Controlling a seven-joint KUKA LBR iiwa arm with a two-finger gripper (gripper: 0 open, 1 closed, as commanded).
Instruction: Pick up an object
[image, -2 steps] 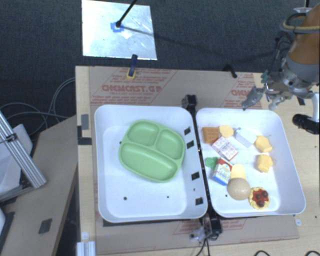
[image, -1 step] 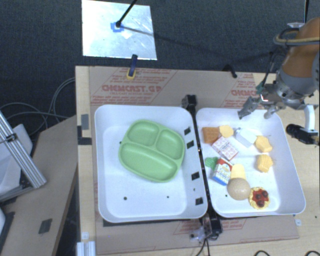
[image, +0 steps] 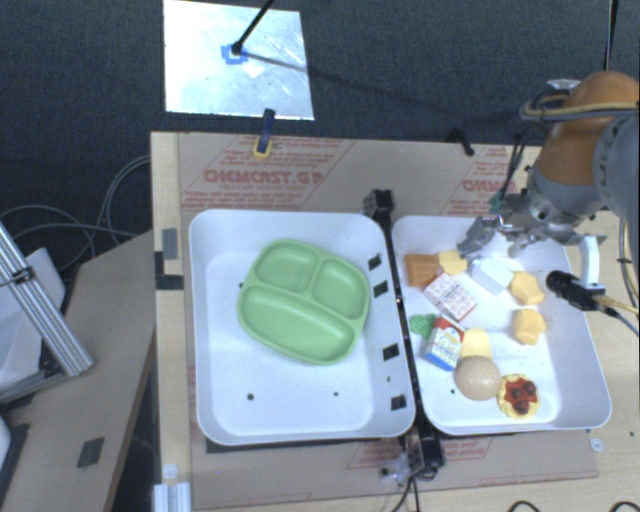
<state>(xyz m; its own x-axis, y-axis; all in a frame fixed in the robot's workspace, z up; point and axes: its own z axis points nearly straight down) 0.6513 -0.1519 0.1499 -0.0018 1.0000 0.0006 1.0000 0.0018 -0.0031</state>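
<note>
My end effector (image: 497, 236) hovers over the far part of the right bin (image: 590, 395), fingers spread apart, gripping nothing. Small food items lie below; a white block (image: 492, 272) sits just beside the fingertips. The left bin (image: 215, 400) holds a green divided plate (image: 303, 300).

Arm (image: 590, 150): cut off by the right edge; upper links out of view. Gripper (image: 497, 238): blurred, finger position indeterminate. Small box (image: 452, 296): printed label too small to read. Green item (image: 422, 325): partly hidden behind the blue packet (image: 443, 347); identity unclear. Black cable (image: 598, 300): runs off the right edge.
</note>
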